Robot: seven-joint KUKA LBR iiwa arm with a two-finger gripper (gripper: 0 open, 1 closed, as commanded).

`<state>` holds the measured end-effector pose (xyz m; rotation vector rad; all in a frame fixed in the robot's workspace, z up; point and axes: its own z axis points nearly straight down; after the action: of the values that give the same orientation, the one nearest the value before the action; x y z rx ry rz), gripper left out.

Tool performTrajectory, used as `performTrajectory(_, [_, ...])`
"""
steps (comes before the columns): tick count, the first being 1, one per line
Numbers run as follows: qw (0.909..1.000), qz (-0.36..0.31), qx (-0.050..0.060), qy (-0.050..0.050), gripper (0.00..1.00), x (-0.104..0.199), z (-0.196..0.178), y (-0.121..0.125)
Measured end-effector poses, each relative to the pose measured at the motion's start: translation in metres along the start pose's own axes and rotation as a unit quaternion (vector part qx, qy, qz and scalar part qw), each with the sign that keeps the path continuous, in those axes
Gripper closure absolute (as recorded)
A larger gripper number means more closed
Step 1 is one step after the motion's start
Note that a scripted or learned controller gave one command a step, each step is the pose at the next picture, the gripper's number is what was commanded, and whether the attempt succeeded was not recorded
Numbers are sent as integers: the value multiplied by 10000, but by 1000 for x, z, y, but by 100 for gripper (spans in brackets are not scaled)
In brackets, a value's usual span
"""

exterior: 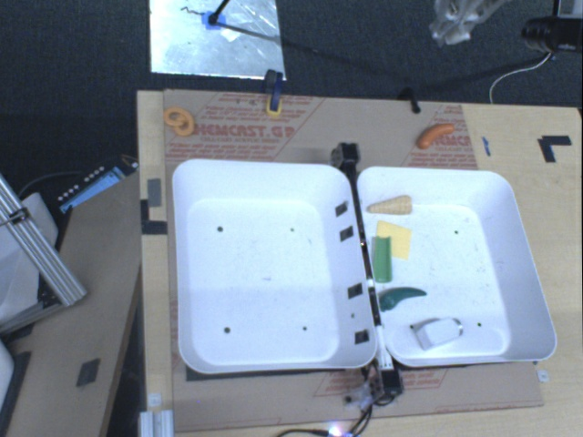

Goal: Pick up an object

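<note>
The right bin (519,271) holds several small objects along its left side: a tan cone (389,206), a yellow square (394,239), a green bar (382,259), a dark teal curved piece (401,296) and a white-grey block (435,331). My gripper (454,18) hangs high at the top right, well beyond the bins' far edge and far from all of these objects. It looks pale and blurred, with nothing seen in it.
The left bin (264,262) lies beside the right one, joined by a black hinge strip (363,262). On the cardboard behind the bins lie an orange sausage (435,136), a pretzel (179,121) and a yellow clamp (272,94). A foil sheet (214,25) lies beyond.
</note>
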<state>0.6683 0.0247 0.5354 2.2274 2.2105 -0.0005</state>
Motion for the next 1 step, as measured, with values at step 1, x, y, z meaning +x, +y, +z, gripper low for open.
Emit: performTrajectory(1, [10000,5,-1,-6,100,-95,0,0])
